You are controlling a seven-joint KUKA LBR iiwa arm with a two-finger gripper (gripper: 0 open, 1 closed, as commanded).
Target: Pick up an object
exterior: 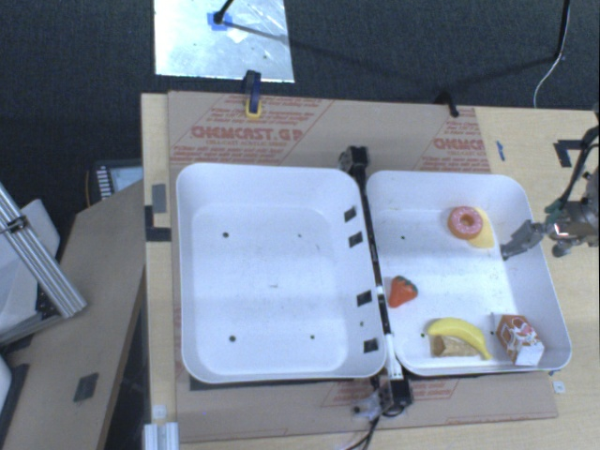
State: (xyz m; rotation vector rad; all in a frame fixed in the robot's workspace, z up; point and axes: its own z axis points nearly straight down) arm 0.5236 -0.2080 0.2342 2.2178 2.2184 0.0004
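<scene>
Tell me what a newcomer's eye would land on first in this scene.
The bright toys in the right bin stand out against the white: a pink donut near its far side, a red strawberry by the divider, and a yellow banana beside a small red-and-white box along the near edge. The claw reaches in over that bin's right rim, near the donut. The left bin is a plain white expanse.

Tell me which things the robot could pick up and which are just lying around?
For the job:
gripper at the right bin's edge
pink donut
strawberry
banana
small red-and-white box

Just lying about:
left bin
shiny metal sheet
yellow clamp
black cables
</scene>
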